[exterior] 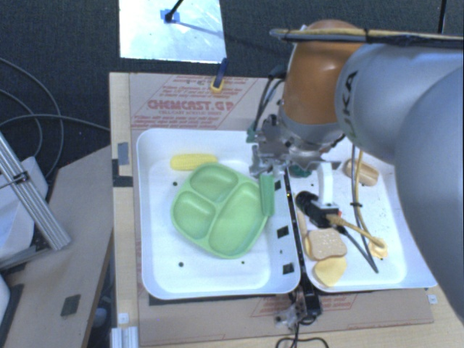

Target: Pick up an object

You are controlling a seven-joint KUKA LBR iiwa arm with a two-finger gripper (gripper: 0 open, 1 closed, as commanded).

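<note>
A light green divided plate (217, 210) lies tilted in the left bin (163, 267). A yellow corn cob (193, 162) rests just behind the plate, near the bin's back wall. My gripper (267, 196) hangs over the plate's right rim, close to the wall between the two bins. Nothing shows as held in it. In the right bin (395, 267) lie a slice of toast (326, 245), a round yellow piece (330, 271) and a tan bread roll (362, 173), partly hidden by my arm.
The big grey arm with its orange band (319, 71) covers the back of the right bin. A cardboard sheet (188, 104) lies under both bins. A shiny square panel (170, 20) sits behind them. A metal rail (29, 194) stands at the left.
</note>
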